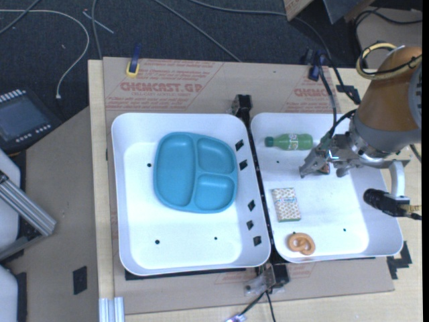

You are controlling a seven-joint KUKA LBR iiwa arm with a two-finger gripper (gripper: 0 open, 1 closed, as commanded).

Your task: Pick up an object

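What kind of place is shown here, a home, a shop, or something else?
Probably a robotics lab or test bench. A robot arm reaches over two white bins, loose cables lie on the floor, and the bench is a marked board held with clamps.

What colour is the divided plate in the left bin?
Light blue; the plate shows clearly in the camera view, lying in the left bin.

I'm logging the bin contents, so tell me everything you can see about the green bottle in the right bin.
The green bottle is small, of what looks like translucent plastic, with a pale label around its middle and a green cap at its left end. It lies on its side, lengthwise across the view, on the floor of the right bin near the far wall. Nothing else touches it; the hand is nearby, apart from it.
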